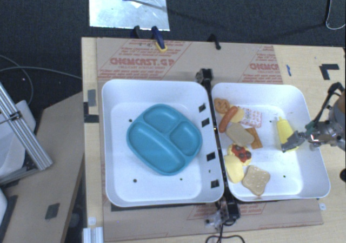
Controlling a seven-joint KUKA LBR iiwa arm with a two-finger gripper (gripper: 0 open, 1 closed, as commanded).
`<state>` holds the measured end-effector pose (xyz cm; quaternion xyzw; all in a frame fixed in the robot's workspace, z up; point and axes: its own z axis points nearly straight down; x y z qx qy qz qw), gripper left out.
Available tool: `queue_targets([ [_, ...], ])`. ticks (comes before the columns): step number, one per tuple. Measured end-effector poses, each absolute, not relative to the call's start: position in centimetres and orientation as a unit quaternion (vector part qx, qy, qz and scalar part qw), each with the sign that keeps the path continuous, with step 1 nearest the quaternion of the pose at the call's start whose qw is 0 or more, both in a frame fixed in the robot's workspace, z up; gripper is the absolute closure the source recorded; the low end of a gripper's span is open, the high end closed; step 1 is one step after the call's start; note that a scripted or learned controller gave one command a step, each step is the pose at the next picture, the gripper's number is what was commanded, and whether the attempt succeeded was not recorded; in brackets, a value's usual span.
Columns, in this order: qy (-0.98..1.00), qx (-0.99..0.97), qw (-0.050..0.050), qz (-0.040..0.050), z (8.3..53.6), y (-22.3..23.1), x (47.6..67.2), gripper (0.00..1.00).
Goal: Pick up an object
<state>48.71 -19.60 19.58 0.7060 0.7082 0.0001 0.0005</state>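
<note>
Two white bins sit side by side on the worktop (178, 55): the left bin (116, 101) contains a blue divided plate (164, 139), while the right bin (303, 182) holds a cluster of toy foods along its left side, including a hot dog (228, 118), a brown slice (239, 134), a toast slice (255, 179) and a yellow piece (234, 168). The jaws (294, 142) reach in from the right, touching or just over a yellow bottle (284, 128) near the bin's right wall. How far they are open, and whether they grip the bottle, cannot be told.
</note>
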Motion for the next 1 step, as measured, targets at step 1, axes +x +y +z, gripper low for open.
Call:
queue_targets([
  [1,0.707,0.707,0.001,-0.0001,8.01,-20.71,48.65,0.0],
])
